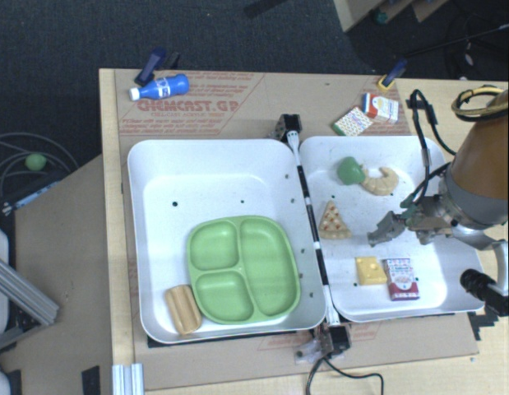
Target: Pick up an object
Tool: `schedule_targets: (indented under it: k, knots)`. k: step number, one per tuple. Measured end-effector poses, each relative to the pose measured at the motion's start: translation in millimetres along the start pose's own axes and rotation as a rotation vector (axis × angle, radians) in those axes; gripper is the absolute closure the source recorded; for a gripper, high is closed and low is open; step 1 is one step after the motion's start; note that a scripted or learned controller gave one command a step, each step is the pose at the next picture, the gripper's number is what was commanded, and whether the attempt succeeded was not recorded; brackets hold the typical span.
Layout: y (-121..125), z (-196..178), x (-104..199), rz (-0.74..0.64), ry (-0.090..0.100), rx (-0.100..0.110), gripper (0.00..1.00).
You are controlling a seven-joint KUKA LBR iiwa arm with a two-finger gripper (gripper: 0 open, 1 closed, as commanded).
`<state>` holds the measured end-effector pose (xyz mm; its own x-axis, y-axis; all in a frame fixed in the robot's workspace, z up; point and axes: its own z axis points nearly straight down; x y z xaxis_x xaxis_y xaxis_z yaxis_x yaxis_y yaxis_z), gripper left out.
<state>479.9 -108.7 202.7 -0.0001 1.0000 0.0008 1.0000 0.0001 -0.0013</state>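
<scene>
Objects for picking lying loose in the right bin (431,151), all around the gripper (384,232). Fingers spread a little and holding nothing, hanging low over bare white floor near the middle of that bin, with the arm (484,175) reaching in from the right. Just to the left of the fingertips, a pizza slice toy (333,220), close to the black divider between the bins. Below the gripper, a yellow cheese block (370,270) and, touching its right side, a small red box (401,277), both near the front rim. Above, well apart from the fingers, a green ball (349,170) touching a pale croissant-shaped piece (381,180). Open floor between the upper pair and the lower pair, and more room along the back wall. In the left bin (155,188), a green divided plate (241,267) toward the front, with a tan bread-like piece (183,309) just beside its left edge in the front corner; wide free floor in the back half. Outside the bins, on the board, a blue and white bottle (159,87) at the back left and small cartons (367,114) behind the right bin.
</scene>
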Motion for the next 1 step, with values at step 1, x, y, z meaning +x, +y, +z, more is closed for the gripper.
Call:
schedule_targets:
  k: [1]
  knots:
    - [-0.8,101.0,-4.5,0.001,-0.001,-0.001,0.0]
